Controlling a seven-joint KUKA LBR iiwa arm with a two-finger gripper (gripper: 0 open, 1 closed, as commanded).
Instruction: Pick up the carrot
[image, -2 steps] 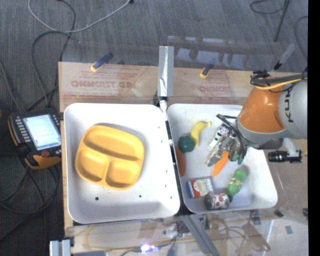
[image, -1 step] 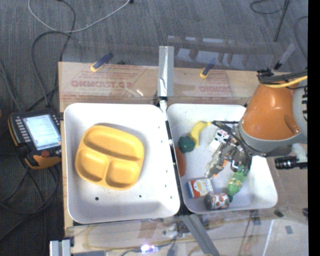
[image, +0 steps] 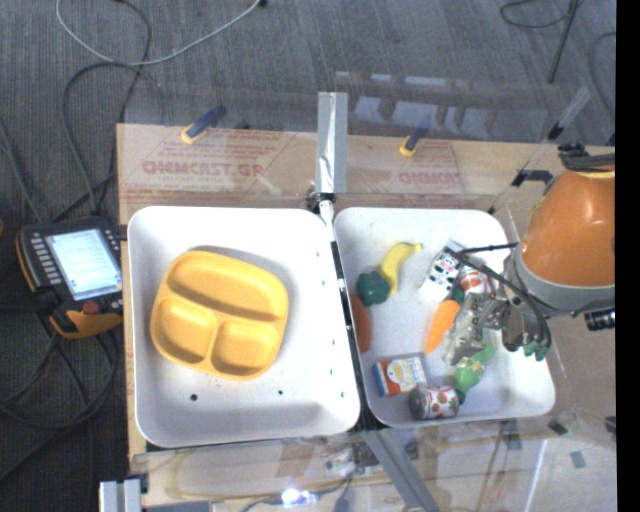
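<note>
Cardboard-backed bench faintly printed "CHEMCAST", carrot (image: 441, 325) in right bin (image: 520, 395), gripper (image: 470, 335) beside it, grip unclear

Left bin (image: 150, 400), left-centre of frame: yellow divided tray (image: 220, 312). Right bin (image: 520, 395): carrot (image: 441, 325) mid-bin, tilted, banana (image: 399, 262) and green vegetable (image: 373, 288) upper left of it, small carton (image: 400, 376) and can (image: 434, 402) near the bottom edge. Claw (image: 470, 325) sits just right of the carrot, over the clutter. Arm (image: 570, 235) enters from right. Teach pendant (image: 75, 262) at far left.
</note>
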